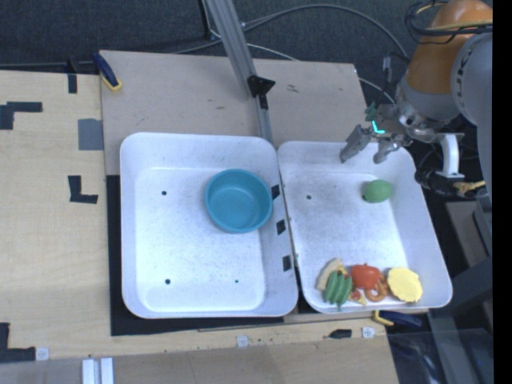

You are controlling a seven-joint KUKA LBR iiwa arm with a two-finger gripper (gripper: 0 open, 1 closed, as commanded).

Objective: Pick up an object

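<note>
From the camera view, two shallow white bins sit side by side on the bench, their inner rims nearly touching along the middle. The left bin (152, 214) carries a blue bowl (238, 201), upright with its mouth open to the camera, lying toward the far right part of the floor; the rest of that floor is bare white out to the rims. In the right bin (336, 214) a small green rounded object (378, 190) rests near the far right corner, close to the right rim, its long axis running roughly left to right across the bin. Along the near edge of the same bin a cluster lies packed together: a green pepper-like piece (337, 287), a red piece (366, 276) touching it, and a yellow piece (405, 284) at the near right corner. Between that cluster and the green object the floor is open. The gripper (366, 149) hangs over the far edge of the right bin, just beyond the green object and apart from it; its two fingers (352, 148) are spread, pointing down and leftward, with nothing between them. The arm (440, 62), grey with its orange band, reaches in from the right.
</note>
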